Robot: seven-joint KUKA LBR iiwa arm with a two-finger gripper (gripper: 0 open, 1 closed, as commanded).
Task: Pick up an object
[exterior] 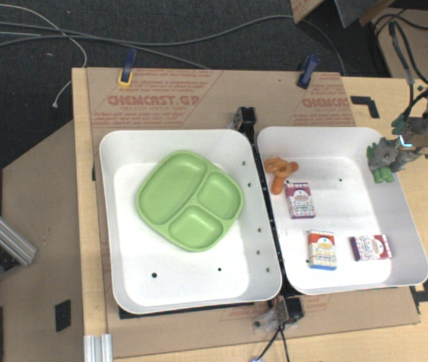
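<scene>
Sitting loose in the right bin (417, 256) are four candidate objects: an orange toy (279, 170) near the bin's upper left, a purple-and-white packet (301, 200) just below it, a red-and-white packet (322, 250) lower down, and a dark purple packet (370, 247) beside that. None is lifted. The tool (384, 161) sits at the bin's upper right rim, well apart from all four, with something green at its tip. Whether that is a held item or part of the tool is too small to tell, and the tool's state cannot be told either.

Risks, as a judgement: the packets lie flat on the bin floor, so a grasp could slide over them or pinch nothing. The orange toy is close to the wall between the bins, which may block the approach. The two lower packets are near each other, so one may get nudged.

Counts: two white bins, the left bin (116, 217) holding one green divided plate (190, 200); three packets; one orange toy; two blue clamps at the table's far edge, left clamp (127, 66) and right clamp (307, 71).
</scene>
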